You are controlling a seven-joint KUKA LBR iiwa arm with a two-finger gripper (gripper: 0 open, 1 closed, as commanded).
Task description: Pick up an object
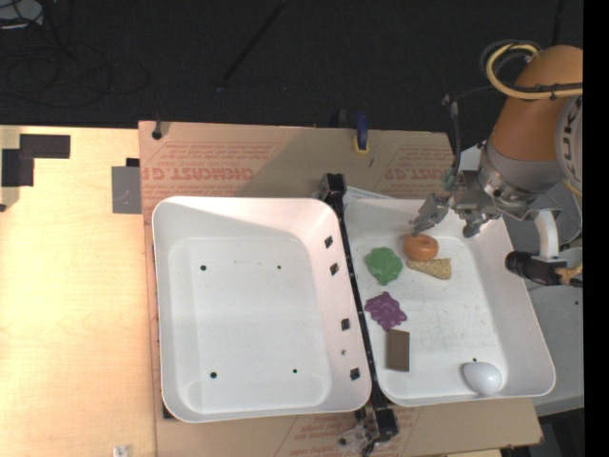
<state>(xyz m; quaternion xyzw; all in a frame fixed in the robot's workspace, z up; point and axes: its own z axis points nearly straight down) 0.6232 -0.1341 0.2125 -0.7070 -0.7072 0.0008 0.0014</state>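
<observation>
Arm: you see it enter from the right, grey with an orange section above the wrist, reaching over the far right part of the right bin.
Pincer: the pincer hangs above the far end of the right bin with its two fingers spread wide and nothing between them.
Orange object: a round orange piece lies just below the pincer's left finger, near it but apart as far as you can tell.
Tan wedge: a pale tan wedge lies touching the orange piece on its near side.
Green object: a green lump sits to the left of the orange piece, near the wall between the bins.
Purple object: a purple cluster lies nearer to you than the green lump.
Brown block: a dark brown rectangle lies just beside the purple cluster, closer to the near edge.
White object: a white rounded piece rests in the near right corner.
Left bin: the left bin stands beside the right one on the counter.
</observation>
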